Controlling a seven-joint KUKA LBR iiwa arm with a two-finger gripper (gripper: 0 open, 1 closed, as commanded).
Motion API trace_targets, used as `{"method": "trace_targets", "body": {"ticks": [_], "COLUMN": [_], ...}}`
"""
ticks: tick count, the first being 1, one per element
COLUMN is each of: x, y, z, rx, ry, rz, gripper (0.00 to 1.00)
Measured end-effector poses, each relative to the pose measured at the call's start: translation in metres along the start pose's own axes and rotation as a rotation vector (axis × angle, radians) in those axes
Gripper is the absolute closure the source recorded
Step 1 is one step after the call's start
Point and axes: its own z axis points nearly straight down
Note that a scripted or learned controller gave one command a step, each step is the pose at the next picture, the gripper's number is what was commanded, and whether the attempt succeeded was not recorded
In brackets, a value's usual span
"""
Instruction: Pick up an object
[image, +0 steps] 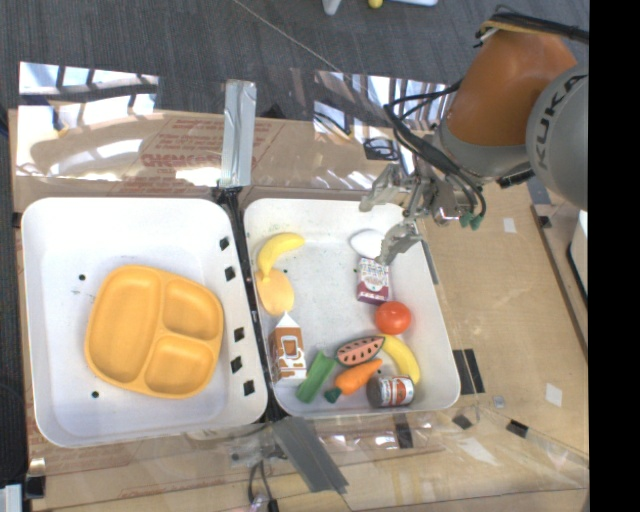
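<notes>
My gripper (392, 216) hangs over the far right corner of the right bin (330, 218). Its fingers are spread open with nothing between them. Just below it lie a small white object (366, 241) and a maroon carton (372, 281). Further down the bin are a red tomato (393, 317), a watermelon slice (360, 350), a banana (404, 358), a carrot (356, 378), a can (390, 391), a green cucumber (318, 375) and a milk carton (288, 350). Another banana (278, 248) and a yellow fruit (275, 292) lie along the bin's left wall.
The left bin (60, 240) holds a yellow divided plate (155, 328). A cardboard panel (180, 150) stands behind both bins. The arm's orange band (510, 80) and cables sit above the right bin's far corner.
</notes>
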Motion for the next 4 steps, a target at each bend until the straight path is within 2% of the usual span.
{"method": "trace_targets", "body": {"ticks": [1,2,3,4], "x": [0.010,0.042,0.045,0.084], "y": [-0.023,-0.023,-0.021,-0.023], "z": [0.149,0.135,0.147,0.131], "rx": [-0.002,-0.003,-0.002,-0.002], "ry": [0.000,-0.001,-0.003,-0.002], "rz": [-0.199,-0.546,-0.444,-0.478], "gripper": [0.00,0.00,0.00,0.00]}}
